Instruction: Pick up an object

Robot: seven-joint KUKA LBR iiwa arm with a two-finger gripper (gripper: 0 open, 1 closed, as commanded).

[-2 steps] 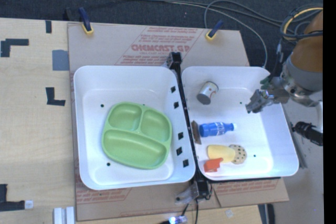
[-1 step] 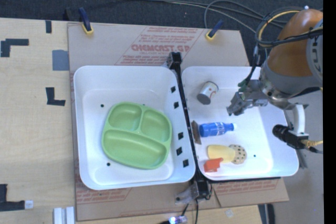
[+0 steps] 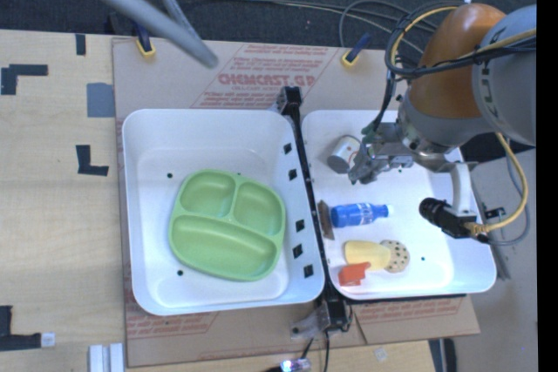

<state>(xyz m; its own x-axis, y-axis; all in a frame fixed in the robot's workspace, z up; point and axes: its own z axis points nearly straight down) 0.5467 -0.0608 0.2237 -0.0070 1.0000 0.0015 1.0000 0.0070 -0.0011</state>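
My gripper (image 3: 364, 163) hangs low over the back part of the right bin (image 3: 436, 274), reaching in from the right. A small grey rounded thing (image 3: 339, 156) is close on its left; whether they touch is unclear. In front of the gripper a blue bottle (image 3: 357, 213) with a white cap lies on its side. Nearer the front lie a yellow and orange toy (image 3: 361, 260) and a speckled cookie-like disc (image 3: 397, 255). A small brown piece (image 3: 324, 218) rests against the divider.
The left bin (image 3: 144, 187) holds a green divided plate (image 3: 228, 224). A black divider (image 3: 301, 187) with clips runs between the bins. Yellow clamps (image 3: 145, 48) hold the cardboard base at the back.
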